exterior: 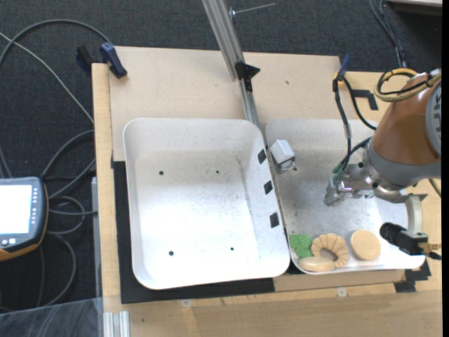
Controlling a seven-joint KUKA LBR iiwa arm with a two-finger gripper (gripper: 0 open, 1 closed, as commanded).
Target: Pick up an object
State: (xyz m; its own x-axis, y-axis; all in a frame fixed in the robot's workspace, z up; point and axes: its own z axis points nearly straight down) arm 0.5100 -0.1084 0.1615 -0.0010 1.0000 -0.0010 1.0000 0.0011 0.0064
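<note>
Along the near rim of the right bin (309, 135) lie a small green object (301, 243), a tan ridged ring-shaped object (330, 247) with a pale oval piece (316, 263) in front of it, and a tan round disc (365, 244). My gripper (337, 190) hangs over the middle of the right bin, up and to the left of the disc, well apart from all the objects. Nothing shows between its fingers.
The left bin (140, 135) stands beside the right one, with black clips on the shared wall. A metal pole (224, 30) slants in from the top to a grey block (282, 153). Cables hang by the arm at right.
</note>
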